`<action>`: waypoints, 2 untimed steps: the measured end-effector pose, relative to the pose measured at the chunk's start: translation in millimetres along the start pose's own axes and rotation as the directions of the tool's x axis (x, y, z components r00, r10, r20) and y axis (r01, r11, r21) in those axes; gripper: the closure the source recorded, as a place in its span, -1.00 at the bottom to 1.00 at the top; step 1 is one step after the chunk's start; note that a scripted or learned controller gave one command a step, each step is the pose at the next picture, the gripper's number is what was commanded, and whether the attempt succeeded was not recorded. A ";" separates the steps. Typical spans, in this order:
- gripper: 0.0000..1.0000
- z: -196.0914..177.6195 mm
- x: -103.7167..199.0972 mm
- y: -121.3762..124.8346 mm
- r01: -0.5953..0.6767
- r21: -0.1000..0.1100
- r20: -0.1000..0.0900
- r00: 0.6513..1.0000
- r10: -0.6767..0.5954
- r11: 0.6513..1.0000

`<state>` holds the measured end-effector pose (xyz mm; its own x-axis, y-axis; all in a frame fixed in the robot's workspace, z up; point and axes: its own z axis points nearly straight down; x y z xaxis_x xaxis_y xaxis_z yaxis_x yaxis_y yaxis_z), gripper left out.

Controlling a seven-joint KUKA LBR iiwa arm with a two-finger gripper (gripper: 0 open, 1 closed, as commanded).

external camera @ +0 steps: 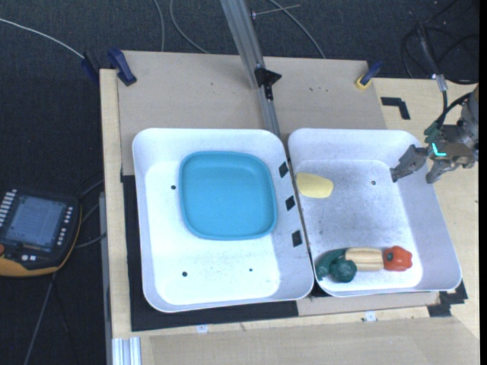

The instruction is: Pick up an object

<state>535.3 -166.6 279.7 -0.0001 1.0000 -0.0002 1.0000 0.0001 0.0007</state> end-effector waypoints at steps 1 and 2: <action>-1.00 0.1 0.0 0.0 0.000 0.000 0.000 1.000 0.000 1.000; -1.00 45.6 -7.3 2.9 0.000 0.003 -0.001 1.000 0.000 1.000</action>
<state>538.2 -174.0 234.1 0.0003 1.0000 0.0005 1.0000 -0.0003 -0.0027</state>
